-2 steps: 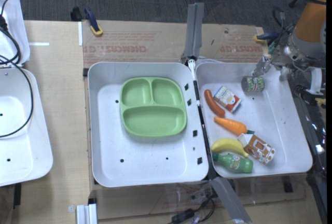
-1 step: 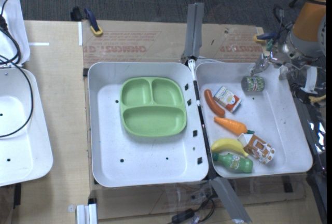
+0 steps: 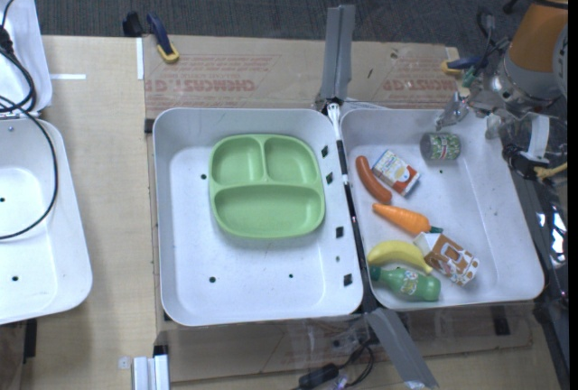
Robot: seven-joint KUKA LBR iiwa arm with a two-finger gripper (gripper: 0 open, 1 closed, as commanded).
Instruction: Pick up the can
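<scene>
Can lies sideways, judged light, rigid, slippery, prone to roll; grip across its body; claw state indeterminable.

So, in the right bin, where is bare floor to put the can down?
Bare floor lies along the right wall of the right bin, between the can and the carton. Its left side is crowded: sausage, carrot, banana, bottle.

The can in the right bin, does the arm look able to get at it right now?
Probably yes. The can lies by itself at the far end of the right bin, apart from the other food, with the gripper just above it.
</scene>
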